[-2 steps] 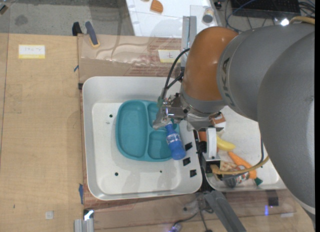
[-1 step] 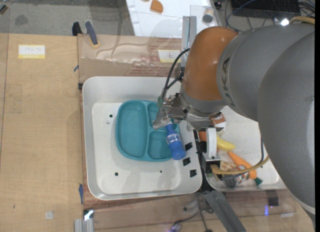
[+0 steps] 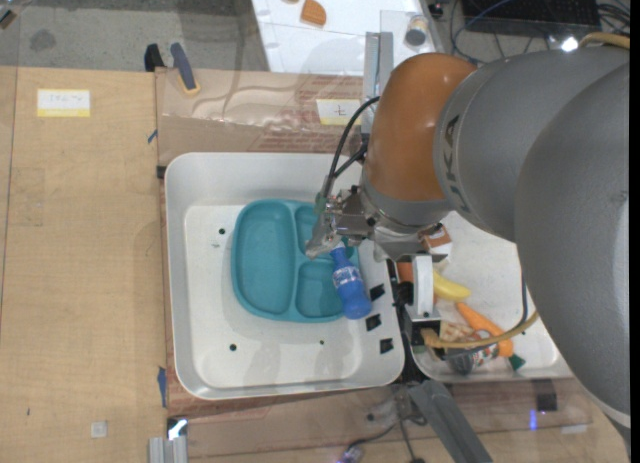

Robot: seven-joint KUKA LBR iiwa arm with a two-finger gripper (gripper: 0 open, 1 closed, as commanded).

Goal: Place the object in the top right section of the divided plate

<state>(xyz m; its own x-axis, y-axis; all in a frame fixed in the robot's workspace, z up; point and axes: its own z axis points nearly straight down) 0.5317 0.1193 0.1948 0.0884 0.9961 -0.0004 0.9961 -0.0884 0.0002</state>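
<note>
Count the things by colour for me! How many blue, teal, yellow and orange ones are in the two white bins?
Blue: 1, the blue plastic bottle
Teal: 1, the teal divided plate
Yellow: 1, the yellow banana-shaped toy
Orange: 1, the orange carrot-shaped toy
Total: 4

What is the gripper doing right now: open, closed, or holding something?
Gripper: over the teal divided plate, with a blue bottle just below it; open or closed cannot be told.
</note>
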